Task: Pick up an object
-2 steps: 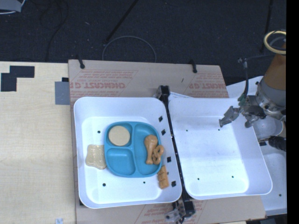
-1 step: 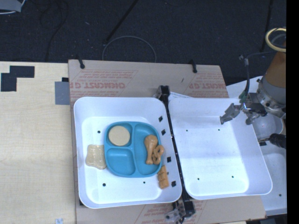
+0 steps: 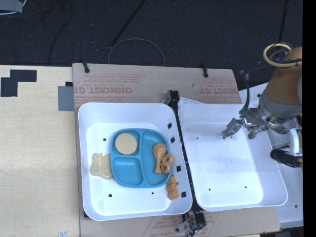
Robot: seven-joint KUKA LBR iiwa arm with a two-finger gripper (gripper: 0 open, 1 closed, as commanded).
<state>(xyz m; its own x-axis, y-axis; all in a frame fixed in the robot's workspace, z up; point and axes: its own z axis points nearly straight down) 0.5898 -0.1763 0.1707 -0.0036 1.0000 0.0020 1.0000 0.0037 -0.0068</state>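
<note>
In the left bin point(image 3: 83, 147) lies a blue divided plate point(image 3: 129, 173). A round tan disc point(image 3: 125, 143) rests in its upper left section, and a brown twisted piece point(image 3: 161, 157) lies in its right section. A pale cream slice point(image 3: 101, 165) lies against the plate's left edge. A small brown chunk point(image 3: 172, 187) lies just off the plate's lower right corner. My gripper point(image 3: 242, 131) hangs over the upper right part of the right bin point(image 3: 222, 181), far from all these objects. Its fingers are spread apart, open, with nothing between them.
A black divider point(image 3: 178, 147) runs between the two bins. Cardboard point(image 3: 148, 85) lies under and behind the bins. A light wooden tabletop point(image 3: 34, 152) stretches to the left. Cables point(image 3: 133, 46) lie on the dark floor at the back.
</note>
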